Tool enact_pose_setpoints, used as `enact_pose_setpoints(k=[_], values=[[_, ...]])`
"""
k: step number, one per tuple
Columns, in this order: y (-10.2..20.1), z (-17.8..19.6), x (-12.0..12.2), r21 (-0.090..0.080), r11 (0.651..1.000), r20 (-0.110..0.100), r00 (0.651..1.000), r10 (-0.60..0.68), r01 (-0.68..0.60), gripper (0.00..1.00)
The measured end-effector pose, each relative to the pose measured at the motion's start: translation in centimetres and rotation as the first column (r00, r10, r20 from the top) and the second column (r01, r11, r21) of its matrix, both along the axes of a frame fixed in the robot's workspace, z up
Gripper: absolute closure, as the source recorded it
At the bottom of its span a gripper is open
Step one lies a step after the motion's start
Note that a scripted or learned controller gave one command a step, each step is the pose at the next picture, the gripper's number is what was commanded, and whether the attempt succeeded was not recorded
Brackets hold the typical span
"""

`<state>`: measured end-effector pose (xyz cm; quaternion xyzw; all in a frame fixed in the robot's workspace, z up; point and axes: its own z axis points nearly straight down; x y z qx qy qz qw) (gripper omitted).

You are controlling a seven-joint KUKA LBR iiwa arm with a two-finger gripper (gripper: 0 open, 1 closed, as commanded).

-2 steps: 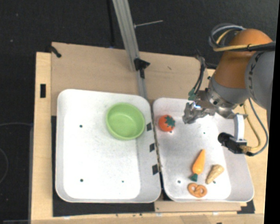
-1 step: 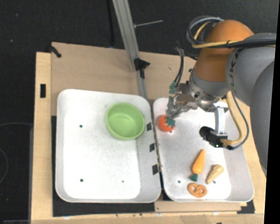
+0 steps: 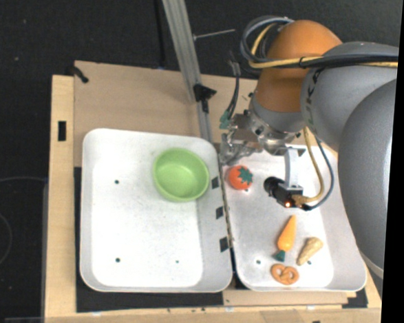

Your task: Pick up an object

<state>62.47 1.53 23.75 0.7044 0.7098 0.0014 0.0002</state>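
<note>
Tomato sat right under the arm, grab not made yet

The little red tomato (image 3: 239,178) lay in the right bin (image 3: 332,270) up near its 11 o'clock corner, just beside the divider, with the jaws (image 3: 236,147) hanging just at its 12 o'clock; couldn't tell how open they were, nothing visibly in them. I'd have come straight down centred on it, since it's round and would probably roll toward the bin wall. Carrot (image 3: 287,234), a tan piece (image 3: 309,250) and pretzel (image 3: 284,273) sat off at 5 o'clock, well apart. The green bowl (image 3: 181,174) was at 9 o'clock in the left bin (image 3: 113,255).
</note>
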Motion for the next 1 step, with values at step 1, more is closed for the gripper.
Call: enact_pose_setpoints(k=[1], values=[[4.73, -0.86, 2.0, -0.001, 1.0, -0.001, 1.0, -0.001, 0.001, 1.0]])
